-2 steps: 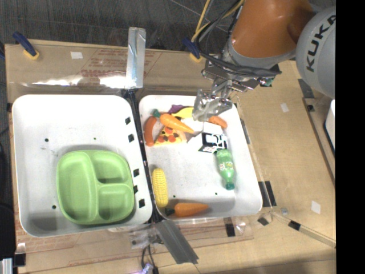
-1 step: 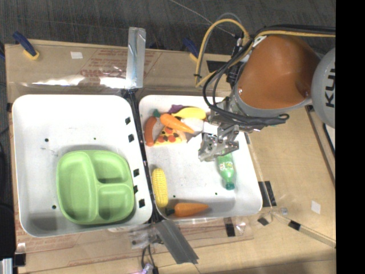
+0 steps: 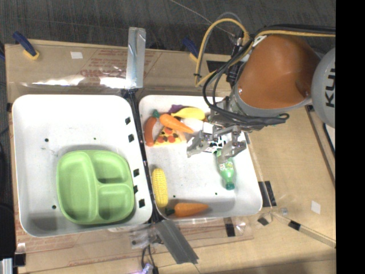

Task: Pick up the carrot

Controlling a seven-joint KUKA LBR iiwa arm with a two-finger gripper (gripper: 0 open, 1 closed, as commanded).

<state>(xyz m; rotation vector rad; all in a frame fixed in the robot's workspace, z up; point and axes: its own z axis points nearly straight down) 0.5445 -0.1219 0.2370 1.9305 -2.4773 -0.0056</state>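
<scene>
From above, the worktop [image 3: 296,198] carries two white bins side by side, and the grey arm with its orange band [image 3: 274,73] leans in from the right over the right bin [image 3: 251,196]. The claw [image 3: 219,144] hangs over the upper middle of that bin, its two fingers spread apart with nothing between them. There are two carrots in here: one carrot [image 3: 175,123] lies tilted in the heap at the bin's top edge, just left of the claw, and a second carrot [image 3: 189,209] rests flat along the near wall, well apart from the claw. The heap also holds a sausage [image 3: 149,131] against the left wall, a banana [image 3: 191,113] and something purple [image 3: 175,108] behind it, plus a small red and yellow piece [image 3: 167,136] I can't make out. A corn cob [image 3: 160,186] lies along the left wall, near the second carrot. A green bottle [image 3: 226,171] lies just under the claw's right finger. The left bin [image 3: 34,113] holds a green divided plate [image 3: 96,185].
</scene>
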